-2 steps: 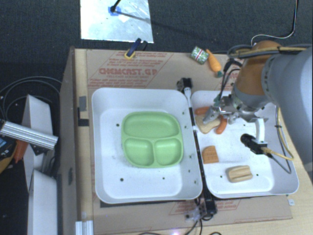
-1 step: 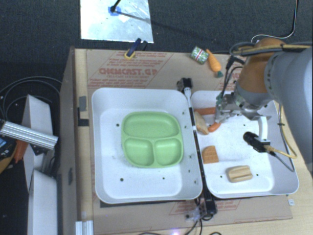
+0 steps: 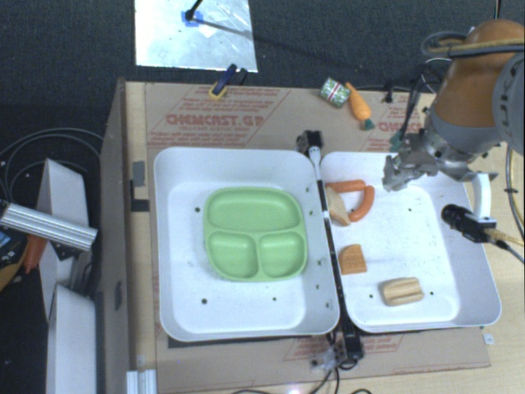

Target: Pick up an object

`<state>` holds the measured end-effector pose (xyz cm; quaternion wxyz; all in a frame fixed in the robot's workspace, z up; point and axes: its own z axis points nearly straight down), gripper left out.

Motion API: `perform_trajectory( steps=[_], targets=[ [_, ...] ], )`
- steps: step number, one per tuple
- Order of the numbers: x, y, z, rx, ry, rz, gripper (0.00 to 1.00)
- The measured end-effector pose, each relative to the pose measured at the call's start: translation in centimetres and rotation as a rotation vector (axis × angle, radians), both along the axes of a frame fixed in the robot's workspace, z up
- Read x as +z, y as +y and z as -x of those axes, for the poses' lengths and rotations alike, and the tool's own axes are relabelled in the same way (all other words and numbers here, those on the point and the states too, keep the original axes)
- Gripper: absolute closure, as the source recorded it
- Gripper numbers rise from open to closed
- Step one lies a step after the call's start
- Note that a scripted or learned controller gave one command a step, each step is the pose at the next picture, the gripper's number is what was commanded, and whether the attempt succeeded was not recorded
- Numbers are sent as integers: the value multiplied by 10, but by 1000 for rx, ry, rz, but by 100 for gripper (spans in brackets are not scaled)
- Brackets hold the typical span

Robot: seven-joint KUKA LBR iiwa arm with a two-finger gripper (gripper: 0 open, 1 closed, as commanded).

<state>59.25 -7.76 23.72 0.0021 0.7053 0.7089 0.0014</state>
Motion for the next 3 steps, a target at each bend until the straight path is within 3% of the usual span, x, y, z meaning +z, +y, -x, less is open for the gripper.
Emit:
perform_trajectory(
  steps=[1,2,3],
  targets=[
    [-1,0,1,0,2,0,0],
    [-134,-27,-60,-2,7,-1,0],
    [-121,-27,-63,3,0,1,100]
  ],
)
